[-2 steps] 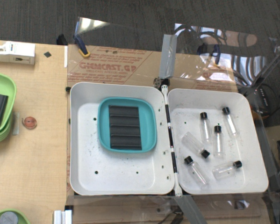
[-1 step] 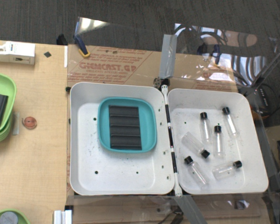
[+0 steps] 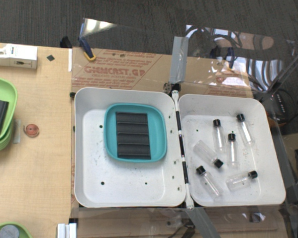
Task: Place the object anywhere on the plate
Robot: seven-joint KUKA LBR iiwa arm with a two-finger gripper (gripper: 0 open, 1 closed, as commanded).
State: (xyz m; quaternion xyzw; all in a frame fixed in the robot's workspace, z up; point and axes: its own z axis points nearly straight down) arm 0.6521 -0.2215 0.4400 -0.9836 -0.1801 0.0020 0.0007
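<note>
nothing picked yet: vials (image 3: 231, 145) lie loose in the right bin (image 3: 272, 142), teal plate (image 3: 136, 133) waits, so next comes grasping one vial.

A light wooden table (image 3: 36, 184) was seen beneath the setup. Two shallow white bins were placed side by side on it: the left bin (image 3: 86, 182) and the right bin (image 3: 269, 192), touching along their inner edges. A sheet of cardboard (image 3: 127, 67) was laid under and behind the bins. At the table's left edge, a stack of green trays (image 3: 6, 93) was located, with a small round orange item (image 3: 32, 130) just beside it. A white box (image 3: 15, 57) was positioned near the far left corner.
</note>
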